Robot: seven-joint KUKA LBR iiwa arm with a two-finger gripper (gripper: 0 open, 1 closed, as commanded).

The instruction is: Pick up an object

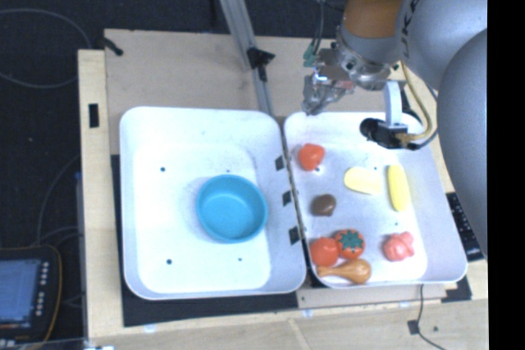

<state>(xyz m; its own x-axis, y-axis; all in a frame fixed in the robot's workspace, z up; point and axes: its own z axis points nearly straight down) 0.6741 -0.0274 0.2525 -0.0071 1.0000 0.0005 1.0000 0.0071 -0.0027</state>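
Note:
My gripper (pixel 316 102) hangs above the far left corner of the right bin (pixel 435 258), and nothing shows between its fingers. Just below it in that bin lies a small red-orange piece (pixel 310 156). Further toward the front are a brown lump (pixel 323 205), a pale yellow piece (pixel 361 180), a yellow banana-like piece (pixel 398 187), a pink piece (pixel 398 247), a red tomato-like piece with a green top (pixel 349 241), another red piece (pixel 323 251) and a tan pear-shaped piece (pixel 349 270).
The left bin (pixel 148 258) holds a blue bowl (pixel 231 208) near its middle. A grey metal pole (pixel 234 16) slants down to the divide between the bins. The grey arm fills the upper right.

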